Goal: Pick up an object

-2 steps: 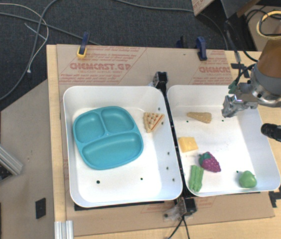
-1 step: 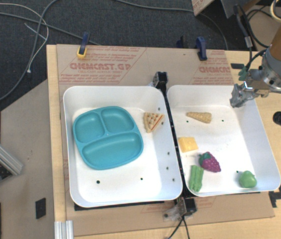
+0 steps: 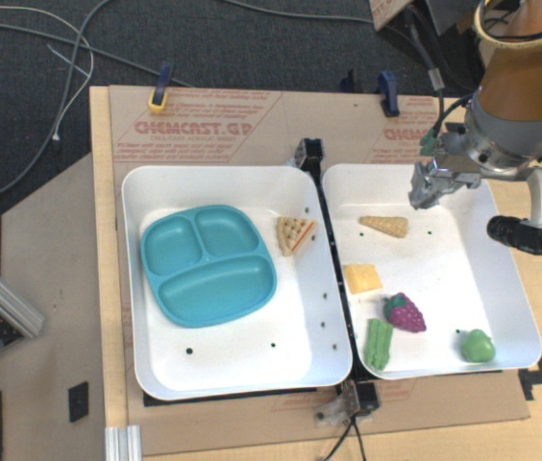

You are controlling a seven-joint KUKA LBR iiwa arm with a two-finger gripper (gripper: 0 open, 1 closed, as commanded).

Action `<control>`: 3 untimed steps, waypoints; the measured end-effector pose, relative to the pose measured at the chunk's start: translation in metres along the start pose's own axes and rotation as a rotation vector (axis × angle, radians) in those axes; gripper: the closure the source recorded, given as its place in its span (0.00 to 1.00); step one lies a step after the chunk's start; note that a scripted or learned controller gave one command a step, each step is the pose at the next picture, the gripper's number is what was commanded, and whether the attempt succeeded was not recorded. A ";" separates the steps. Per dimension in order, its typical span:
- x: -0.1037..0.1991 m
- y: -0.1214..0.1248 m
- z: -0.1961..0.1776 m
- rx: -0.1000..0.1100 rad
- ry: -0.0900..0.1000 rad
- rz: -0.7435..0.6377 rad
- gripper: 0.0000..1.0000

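Two white bins (image 3: pixel 156 373) on cardboard-topped bench (image 3: pixel 108 257).

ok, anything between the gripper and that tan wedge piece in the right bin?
Nothing visible. The gripper hangs above the right bin, just up-right of the tan wedge. Bare bin floor lies between them; the yellow block sits lower down, off that line.
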State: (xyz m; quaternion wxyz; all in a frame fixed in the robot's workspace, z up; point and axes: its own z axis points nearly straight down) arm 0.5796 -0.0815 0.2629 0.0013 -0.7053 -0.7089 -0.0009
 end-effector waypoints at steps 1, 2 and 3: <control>0.058 0.005 0.016 0.003 0.001 -0.001 1.00; 0.112 0.009 0.031 0.004 0.000 0.001 1.00; 0.159 0.026 0.033 -0.001 -0.001 0.001 1.00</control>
